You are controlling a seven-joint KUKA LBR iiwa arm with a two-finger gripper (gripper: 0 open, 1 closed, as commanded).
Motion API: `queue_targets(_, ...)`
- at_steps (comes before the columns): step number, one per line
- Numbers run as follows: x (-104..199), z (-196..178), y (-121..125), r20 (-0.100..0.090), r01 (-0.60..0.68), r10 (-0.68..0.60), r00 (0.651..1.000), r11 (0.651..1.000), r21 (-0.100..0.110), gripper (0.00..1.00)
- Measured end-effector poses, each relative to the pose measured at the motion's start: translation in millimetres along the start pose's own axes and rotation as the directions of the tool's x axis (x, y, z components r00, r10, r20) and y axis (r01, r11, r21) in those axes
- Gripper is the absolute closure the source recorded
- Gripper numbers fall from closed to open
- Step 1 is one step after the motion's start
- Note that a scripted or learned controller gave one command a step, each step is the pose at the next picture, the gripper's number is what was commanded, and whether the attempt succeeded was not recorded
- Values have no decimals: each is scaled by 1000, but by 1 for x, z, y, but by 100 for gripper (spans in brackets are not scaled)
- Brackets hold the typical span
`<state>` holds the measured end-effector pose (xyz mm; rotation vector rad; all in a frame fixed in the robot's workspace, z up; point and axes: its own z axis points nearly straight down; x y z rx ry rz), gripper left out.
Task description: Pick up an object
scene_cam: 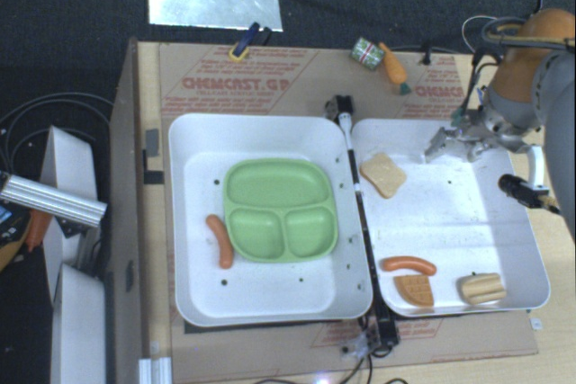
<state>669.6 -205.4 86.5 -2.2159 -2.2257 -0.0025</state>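
Note:
The right bin (459,211) holds a tan bread slice (383,174) at its upper left. Along its front lie a red sausage (409,265), a small waffle (415,290) and a bread roll (481,288). My gripper (453,147) hangs over the bin's back edge, to the right of the bread slice and apart from it. It is open, and nothing sits between its fingers. The grey arm (531,85) comes in from the upper right.
The left bin (193,184) carries a green divided plate (280,209), with another sausage (220,241) beside its left edge. Behind the bins, a toy carrot (393,66) and a small can (366,52) lie on the cardboard. A black part (526,191) juts over the right bin's right rim.

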Motion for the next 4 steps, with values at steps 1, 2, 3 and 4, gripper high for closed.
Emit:
queue_targets(1, -1, -30, -9, 3, -1, 1, 1000, 1000, -3, 0)
queue_targets(2, 15, -12, -25, 3, -1, 1, 1000, 1000, -1, 0)
queue_targets(3, 0, 1, 0, 0, 0, 0, 1000, 1000, 1, 0)
queue_targets(4, -1, -49, -23, 4, -2, 2, 1000, 1000, -4, 0)
